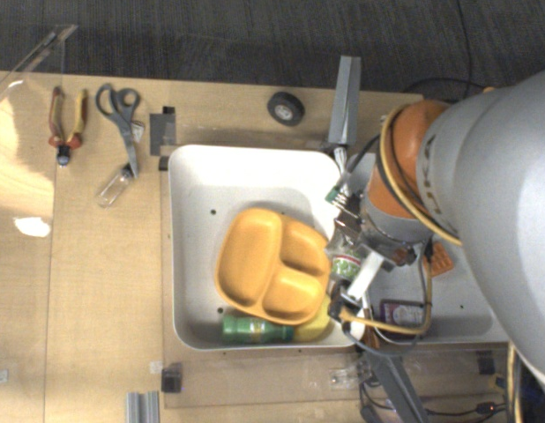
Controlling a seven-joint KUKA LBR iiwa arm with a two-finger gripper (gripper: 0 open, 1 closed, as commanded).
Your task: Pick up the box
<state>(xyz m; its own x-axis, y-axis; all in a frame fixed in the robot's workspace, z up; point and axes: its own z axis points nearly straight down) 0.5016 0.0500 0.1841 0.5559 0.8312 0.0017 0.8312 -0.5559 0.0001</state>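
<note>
Box [403, 312]: dark, lying flat in the right bin [462, 322] near its front wall. Its long axis runs left-right across the view, and cables partly cover it. Arm [484, 192]: in from the right, wrist low over the wall shared with the left bin [189, 236], just left of the box. Jaws: cannot tell whether wide or narrow.
</note>
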